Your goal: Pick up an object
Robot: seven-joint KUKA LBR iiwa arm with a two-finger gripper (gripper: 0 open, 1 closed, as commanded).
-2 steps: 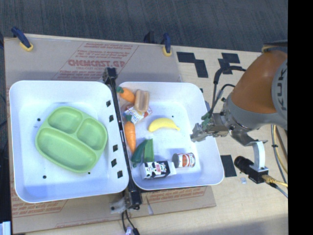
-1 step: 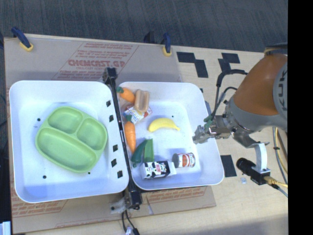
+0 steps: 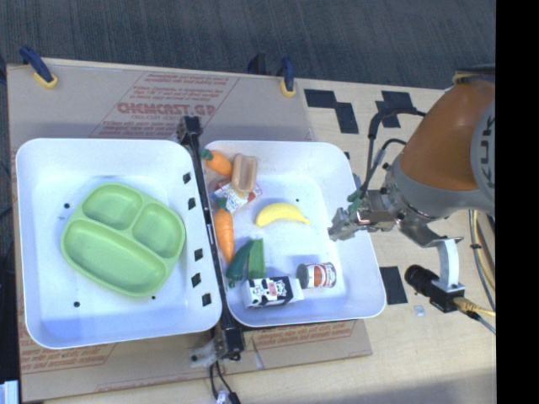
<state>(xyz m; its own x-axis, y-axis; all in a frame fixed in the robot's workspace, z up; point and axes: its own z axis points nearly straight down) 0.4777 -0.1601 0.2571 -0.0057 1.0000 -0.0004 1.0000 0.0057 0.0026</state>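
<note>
The end effector [image 3: 344, 224] is hovering over the right bin's [image 3: 358, 297] right edge; whether it is open or closed I cannot tell. The banana [image 3: 281, 215] is lying just left of it, apart from its neighbours, so I judge it the easiest target: centring above, then descending straight.

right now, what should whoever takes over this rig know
Gripper: over the right bin's right edge, nothing seen between its fingers.
Right bin: banana mid, two carrots along the left wall, hot dog at the top, can and milk carton near the front, a green vegetable beside them.
Left bin: green divided plate.
Done: nothing picked.
Left: grasp and lift one; the banana lies nearest.
</note>
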